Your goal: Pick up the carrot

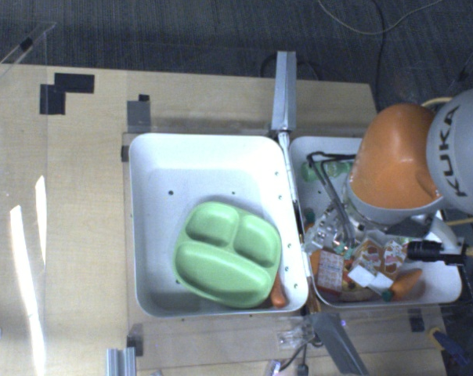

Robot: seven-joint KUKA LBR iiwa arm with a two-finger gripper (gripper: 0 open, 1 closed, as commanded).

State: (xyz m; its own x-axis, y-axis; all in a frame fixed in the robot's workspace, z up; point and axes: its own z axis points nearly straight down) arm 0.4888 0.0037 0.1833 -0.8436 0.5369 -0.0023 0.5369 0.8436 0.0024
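carrot (pixel 406 282) at near right corner of right bin (pixel 448 288), wedged among wrappers (pixel 370 261) under arm (pixel 401 167). risk, likely: snagging a packet instead, or sliding off the tapered end. claw state cannot tell, hidden beneath the wrist. farther left, left bin (pixel 166 163) holding green divided tray (pixel 229 253), orange bit (pixel 278 294) beside it.

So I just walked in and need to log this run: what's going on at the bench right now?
A grey KUKA arm with an orange band reaches in from the right and hangs over the right bin, which holds a jumble of small items. An orange carrot lies near that bin's front edge, apart from the arm. The left bin holds a green divided plate, with something orange peeking out beside its lower right rim. Nothing can be seen being held.
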